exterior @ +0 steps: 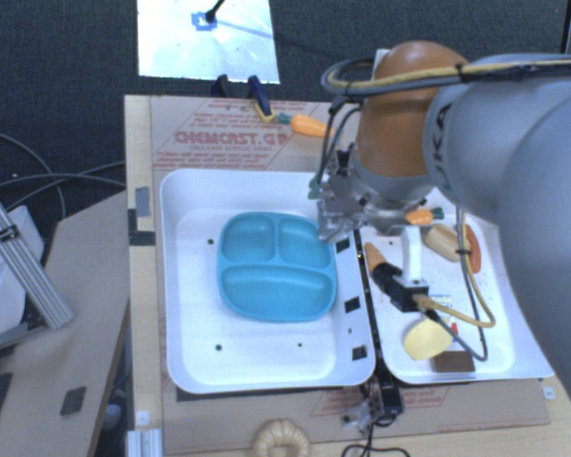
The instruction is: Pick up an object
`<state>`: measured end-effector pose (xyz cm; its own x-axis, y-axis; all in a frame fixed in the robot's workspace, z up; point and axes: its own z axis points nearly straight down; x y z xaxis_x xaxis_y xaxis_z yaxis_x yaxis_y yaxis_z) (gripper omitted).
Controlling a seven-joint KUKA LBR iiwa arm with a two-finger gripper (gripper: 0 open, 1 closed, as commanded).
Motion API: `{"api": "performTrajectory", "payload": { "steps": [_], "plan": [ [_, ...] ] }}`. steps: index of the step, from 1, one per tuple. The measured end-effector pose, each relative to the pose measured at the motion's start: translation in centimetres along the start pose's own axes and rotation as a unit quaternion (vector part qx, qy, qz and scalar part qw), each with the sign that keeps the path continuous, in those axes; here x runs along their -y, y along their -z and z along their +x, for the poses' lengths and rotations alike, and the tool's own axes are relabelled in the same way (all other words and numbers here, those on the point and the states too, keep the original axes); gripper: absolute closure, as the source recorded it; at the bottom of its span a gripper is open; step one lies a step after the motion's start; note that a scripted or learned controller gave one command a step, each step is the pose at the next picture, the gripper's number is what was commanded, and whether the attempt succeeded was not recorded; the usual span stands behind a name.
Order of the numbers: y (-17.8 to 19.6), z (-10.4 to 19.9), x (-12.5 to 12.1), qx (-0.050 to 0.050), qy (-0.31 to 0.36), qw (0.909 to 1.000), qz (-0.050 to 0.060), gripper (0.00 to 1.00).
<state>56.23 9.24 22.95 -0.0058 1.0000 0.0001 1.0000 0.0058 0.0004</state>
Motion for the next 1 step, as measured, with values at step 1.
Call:
{"api": "performTrajectory", "payload": {
  "steps": [1],
  "plan": [
    [-1.04, -1.77, -0.24, 0.001, -0.003, 1.0000, 0.000, 1.00]
  ]
}}
